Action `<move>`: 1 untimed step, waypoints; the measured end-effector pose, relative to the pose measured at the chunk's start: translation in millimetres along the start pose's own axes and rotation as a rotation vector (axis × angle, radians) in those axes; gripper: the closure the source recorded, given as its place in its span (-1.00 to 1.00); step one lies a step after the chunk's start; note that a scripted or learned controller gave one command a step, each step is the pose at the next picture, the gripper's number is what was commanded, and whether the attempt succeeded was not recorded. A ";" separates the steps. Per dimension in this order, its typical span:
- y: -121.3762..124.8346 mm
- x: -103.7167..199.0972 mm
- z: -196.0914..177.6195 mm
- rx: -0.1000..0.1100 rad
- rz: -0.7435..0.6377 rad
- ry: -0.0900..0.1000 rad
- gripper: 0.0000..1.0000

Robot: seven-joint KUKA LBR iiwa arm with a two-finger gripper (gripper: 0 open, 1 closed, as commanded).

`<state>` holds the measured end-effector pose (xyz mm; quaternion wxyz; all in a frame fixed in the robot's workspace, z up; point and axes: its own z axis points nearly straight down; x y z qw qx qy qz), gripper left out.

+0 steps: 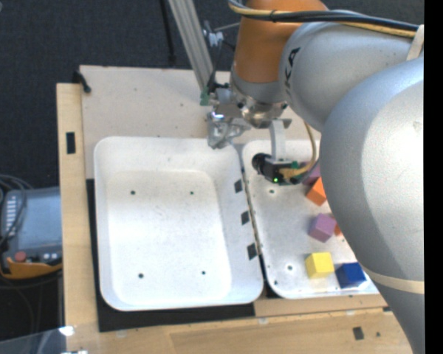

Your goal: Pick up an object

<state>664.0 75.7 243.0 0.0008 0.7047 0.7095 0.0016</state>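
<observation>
Above the bins' far rims hung the end effector (220,133), grip state unclear; the blocks, like the yellow block (319,264), lay nearer the camera, rightward.

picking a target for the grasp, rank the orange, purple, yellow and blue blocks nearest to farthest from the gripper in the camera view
From the gripper, above the bins' far rim:
1. Orange block, right bin, beside the arm.
2. Purple block, right bin, mid-way down.
3. Yellow block, near the front rim.
4. Blue block, front right, just beyond the yellow one.
</observation>
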 end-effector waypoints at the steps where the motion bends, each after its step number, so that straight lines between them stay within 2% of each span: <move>1: -1.1 -3.5 0.6 0.005 -0.001 -0.003 -1.00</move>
